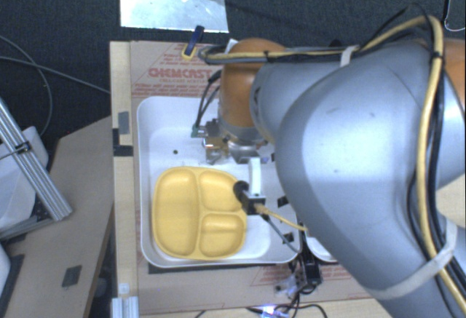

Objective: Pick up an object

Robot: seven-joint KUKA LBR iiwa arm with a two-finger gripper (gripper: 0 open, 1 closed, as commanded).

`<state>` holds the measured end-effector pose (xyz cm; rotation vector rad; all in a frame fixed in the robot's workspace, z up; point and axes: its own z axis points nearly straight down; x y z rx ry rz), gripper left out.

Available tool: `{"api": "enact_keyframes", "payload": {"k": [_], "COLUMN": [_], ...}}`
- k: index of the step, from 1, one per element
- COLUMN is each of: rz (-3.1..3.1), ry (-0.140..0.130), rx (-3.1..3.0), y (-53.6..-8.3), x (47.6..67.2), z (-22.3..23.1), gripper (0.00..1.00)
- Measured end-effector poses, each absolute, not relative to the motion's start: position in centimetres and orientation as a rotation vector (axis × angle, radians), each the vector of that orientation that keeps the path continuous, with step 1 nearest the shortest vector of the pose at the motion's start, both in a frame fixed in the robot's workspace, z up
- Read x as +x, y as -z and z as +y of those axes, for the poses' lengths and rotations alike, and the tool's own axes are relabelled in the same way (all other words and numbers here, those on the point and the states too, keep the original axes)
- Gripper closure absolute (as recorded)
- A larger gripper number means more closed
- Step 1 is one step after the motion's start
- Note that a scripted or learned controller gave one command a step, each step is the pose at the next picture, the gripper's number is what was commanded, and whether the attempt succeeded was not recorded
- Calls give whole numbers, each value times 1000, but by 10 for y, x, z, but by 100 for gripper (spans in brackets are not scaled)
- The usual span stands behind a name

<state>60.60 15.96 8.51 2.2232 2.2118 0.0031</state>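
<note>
**A:** First entry?

**B:** Plate [198, 211], yellow, with three compartments. It lies flat and right way up in the near half of the left bin [156, 124]. Count: one.

**A:** And the gripper?

**B:** Gripper [222, 149], count one. It sits low over the far half of that bin, just beyond the plate's far edge. From where I stand I cannot tell whether it is open or closed, because the wrist hides that. I see nothing held.

**A:** How should the pick be done?

**B:** My judgement is that the plate is too broad and flat to take across the middle. The better bite is a thin raised edge, either the outer rim or a ridge between compartments. Straddle it squarely and come straight down. Held by one edge the plate will likely tip, so lift gently.

**A:** Remaining stock?

**B:** Bins: one plainly seen, plus a pale corner of a second bin [320, 249] under the arm. Cardboard sheet [171, 70] with red lettering, under the bins: one.
</note>
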Motion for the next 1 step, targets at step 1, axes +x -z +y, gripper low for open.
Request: {"api": "enact_keyframes", "payload": {"k": [1], "rz": [2188], "ry": [-55], "rx": [2203], "y": [-94], "x": [552], "z": [172], "gripper": [100]}}
